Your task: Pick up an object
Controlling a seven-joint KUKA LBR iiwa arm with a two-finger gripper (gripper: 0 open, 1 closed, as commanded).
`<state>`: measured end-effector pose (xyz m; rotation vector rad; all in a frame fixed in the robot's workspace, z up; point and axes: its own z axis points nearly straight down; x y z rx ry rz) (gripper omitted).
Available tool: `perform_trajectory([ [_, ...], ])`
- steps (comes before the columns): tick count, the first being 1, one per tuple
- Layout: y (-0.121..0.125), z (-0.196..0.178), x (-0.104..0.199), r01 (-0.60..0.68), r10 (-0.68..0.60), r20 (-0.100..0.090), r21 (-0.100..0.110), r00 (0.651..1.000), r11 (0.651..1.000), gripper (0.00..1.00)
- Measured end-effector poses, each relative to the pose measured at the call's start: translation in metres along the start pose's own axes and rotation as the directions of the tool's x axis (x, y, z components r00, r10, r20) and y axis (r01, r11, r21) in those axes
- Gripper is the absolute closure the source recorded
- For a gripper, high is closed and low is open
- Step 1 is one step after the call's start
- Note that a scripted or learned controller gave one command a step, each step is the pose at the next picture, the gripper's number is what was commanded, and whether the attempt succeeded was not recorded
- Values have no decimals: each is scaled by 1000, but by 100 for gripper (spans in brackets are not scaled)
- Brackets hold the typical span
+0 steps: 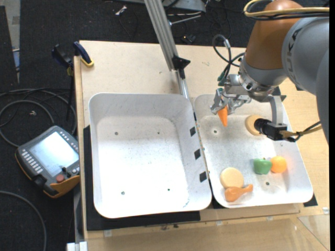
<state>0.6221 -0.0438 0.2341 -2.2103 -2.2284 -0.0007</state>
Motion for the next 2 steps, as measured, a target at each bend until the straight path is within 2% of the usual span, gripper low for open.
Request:
perform_trajectory([
  [2, -1, 13, 107, 0, 0, 1, -2, 1000, 1000, 100],
])
